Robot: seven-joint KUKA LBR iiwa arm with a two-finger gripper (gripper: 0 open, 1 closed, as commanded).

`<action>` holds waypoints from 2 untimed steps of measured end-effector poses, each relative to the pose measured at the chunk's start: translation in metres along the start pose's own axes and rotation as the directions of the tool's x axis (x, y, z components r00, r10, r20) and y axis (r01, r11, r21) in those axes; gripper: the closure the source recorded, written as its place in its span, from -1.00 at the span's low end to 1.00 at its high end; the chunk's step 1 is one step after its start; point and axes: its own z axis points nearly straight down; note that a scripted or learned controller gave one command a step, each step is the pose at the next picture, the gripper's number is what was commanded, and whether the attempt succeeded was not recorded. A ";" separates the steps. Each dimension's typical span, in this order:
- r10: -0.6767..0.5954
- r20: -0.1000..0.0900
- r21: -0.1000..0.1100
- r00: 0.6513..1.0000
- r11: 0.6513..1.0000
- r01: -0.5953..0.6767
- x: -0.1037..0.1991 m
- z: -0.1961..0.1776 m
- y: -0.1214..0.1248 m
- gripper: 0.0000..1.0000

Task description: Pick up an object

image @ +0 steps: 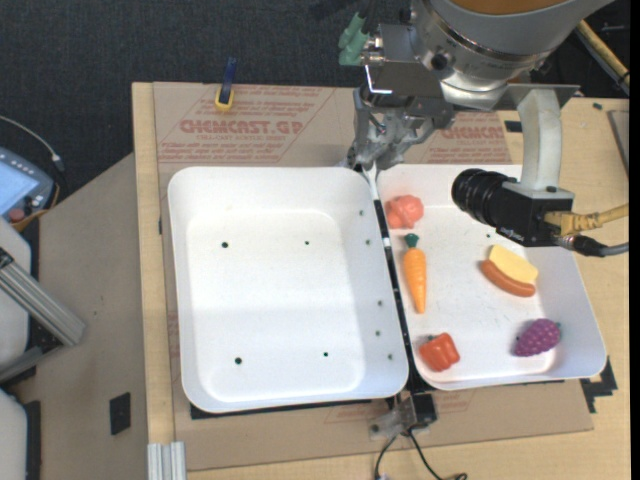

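Orange plastic toy carrot (415, 279) lies in the right bin (580, 318), just beside its left wall, at 6 o'clock from my gripper (375, 158); whether that is released or clenched I cannot tell. I judge the carrot light, stiff, a little slippery; grasp mid-body. The wall crowds one side, 3 o'clock is free.
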 end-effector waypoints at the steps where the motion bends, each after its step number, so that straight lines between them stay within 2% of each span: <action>1: -0.002 -0.001 -0.007 1.000 1.000 0.002 0.032 0.001 0.010 1.00; 2: 0.002 -0.002 -0.010 1.000 1.000 -0.003 0.049 0.001 0.084 1.00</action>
